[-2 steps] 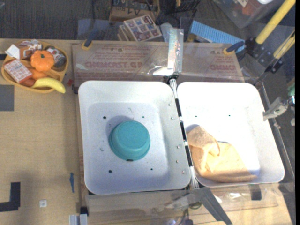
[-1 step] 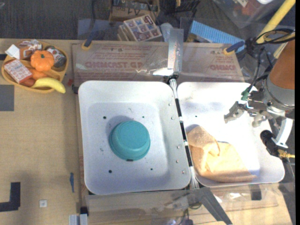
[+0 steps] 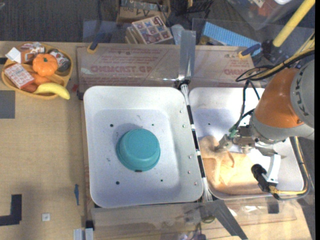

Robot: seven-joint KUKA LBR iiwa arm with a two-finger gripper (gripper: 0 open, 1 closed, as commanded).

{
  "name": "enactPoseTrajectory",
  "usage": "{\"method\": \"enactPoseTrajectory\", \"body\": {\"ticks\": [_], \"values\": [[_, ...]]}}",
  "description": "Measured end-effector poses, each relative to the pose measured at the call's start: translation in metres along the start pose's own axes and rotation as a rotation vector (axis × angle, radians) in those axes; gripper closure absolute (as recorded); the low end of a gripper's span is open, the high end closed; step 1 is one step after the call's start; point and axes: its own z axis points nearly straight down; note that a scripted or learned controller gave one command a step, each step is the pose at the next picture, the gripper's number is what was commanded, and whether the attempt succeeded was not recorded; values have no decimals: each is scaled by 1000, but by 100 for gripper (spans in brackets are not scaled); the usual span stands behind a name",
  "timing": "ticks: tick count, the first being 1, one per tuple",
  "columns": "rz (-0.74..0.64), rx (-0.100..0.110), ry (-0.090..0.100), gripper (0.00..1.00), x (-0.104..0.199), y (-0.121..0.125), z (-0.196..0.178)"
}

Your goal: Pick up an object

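This is a robotics lab. 2 white bins [image 3: 100,114] sit on a bench under a KUKA arm [image 3: 285,109], with loose cables [image 3: 260,71] and stacked boxes [image 3: 142,6] behind.

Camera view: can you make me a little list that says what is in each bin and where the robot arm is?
left bin: a teal bowl, upside down, near the middle
right bin: a tan cloth in the near part
arm: reaches in from the right, over the right bin
gripper: low over the cloth's far edge; hold cannot be told
left of the bins: a dish with a banana and toy foods
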Motion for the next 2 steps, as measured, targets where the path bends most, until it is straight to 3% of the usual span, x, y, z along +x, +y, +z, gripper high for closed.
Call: {"method": "enactPoseTrajectory", "body": {"ticks": [1,2], "values": [[-46,-17,0,0,-1,-28,9],[-147,-12,-1,0,-4,-18,10]]}}
